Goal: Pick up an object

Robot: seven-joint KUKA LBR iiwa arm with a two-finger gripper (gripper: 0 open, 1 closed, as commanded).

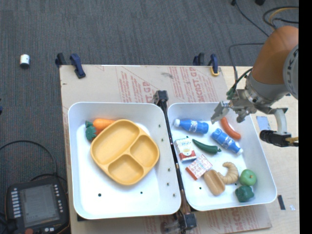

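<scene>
camera view: gripper (230,112) hangs over the right bin (267,179) near its 12 o'clock rim, fingers apart with nothing between them. directly under it lies the red sausage (230,128). the blue bottle (192,126) lies at 9 o'clock of the gripper, the smaller blue bottle (227,142) at 6, touching the sausage's lower end or nearly so; hard to tell from this slant. the green chilli (206,146) lies just beyond it. judged step: descent onto the sausage. advice: turn the fingers across its short axis, come straight down at mid-length, and keep clear of the smaller bottle before closing.
</scene>
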